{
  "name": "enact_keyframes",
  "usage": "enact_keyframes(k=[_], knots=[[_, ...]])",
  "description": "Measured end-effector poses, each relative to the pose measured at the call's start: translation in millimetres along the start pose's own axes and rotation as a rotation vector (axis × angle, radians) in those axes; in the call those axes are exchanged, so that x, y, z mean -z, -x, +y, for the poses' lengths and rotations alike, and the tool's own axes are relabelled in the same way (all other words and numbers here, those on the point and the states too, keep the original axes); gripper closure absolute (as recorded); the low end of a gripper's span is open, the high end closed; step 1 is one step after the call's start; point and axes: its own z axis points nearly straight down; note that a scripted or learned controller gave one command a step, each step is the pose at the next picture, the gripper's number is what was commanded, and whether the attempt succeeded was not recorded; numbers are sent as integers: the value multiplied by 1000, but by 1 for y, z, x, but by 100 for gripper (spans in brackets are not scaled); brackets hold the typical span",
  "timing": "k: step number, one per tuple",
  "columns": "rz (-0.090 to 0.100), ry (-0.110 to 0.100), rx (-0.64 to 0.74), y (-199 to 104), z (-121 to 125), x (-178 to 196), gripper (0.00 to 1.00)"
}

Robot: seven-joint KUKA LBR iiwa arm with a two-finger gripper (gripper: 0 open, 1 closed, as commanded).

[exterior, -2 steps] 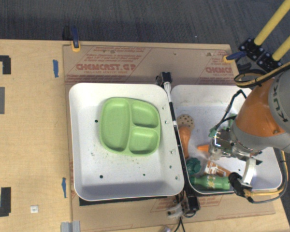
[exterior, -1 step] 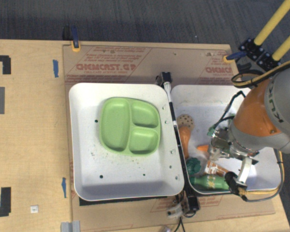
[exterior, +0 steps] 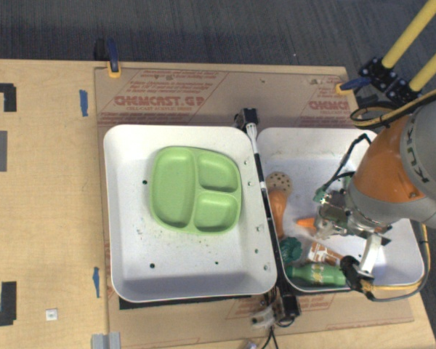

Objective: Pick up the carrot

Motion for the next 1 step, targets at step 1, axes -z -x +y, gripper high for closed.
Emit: enact_keyframes(k=[1], knots=[[0,0,0,0,0,0,0]])
